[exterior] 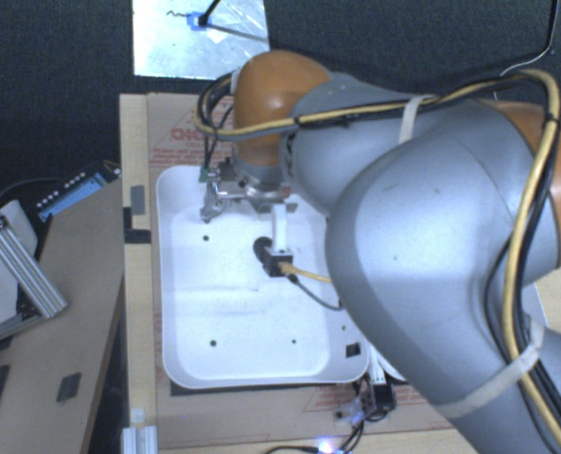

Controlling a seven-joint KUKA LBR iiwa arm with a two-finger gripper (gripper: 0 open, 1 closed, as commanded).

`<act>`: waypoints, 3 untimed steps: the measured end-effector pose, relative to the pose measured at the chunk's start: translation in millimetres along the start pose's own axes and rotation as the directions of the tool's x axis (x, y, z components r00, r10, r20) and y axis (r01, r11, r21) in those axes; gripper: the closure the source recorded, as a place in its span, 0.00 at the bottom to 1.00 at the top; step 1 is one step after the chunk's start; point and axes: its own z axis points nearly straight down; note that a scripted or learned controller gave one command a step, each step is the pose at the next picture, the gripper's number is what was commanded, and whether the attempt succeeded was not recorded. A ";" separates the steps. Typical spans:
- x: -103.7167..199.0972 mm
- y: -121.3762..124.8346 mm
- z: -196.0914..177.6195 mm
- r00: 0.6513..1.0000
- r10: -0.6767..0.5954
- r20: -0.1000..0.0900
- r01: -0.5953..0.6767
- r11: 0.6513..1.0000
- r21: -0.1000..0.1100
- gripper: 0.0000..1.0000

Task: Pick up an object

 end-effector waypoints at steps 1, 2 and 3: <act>46.7 -20.9 -0.2 1.000 0.001 0.002 -0.001 1.000 0.001 0.00; 3.3 -30.8 -105.2 1.000 0.011 0.002 -0.011 1.000 -0.007 0.00; 45.2 -74.9 -1.0 1.000 0.003 0.004 -0.003 1.000 0.012 0.00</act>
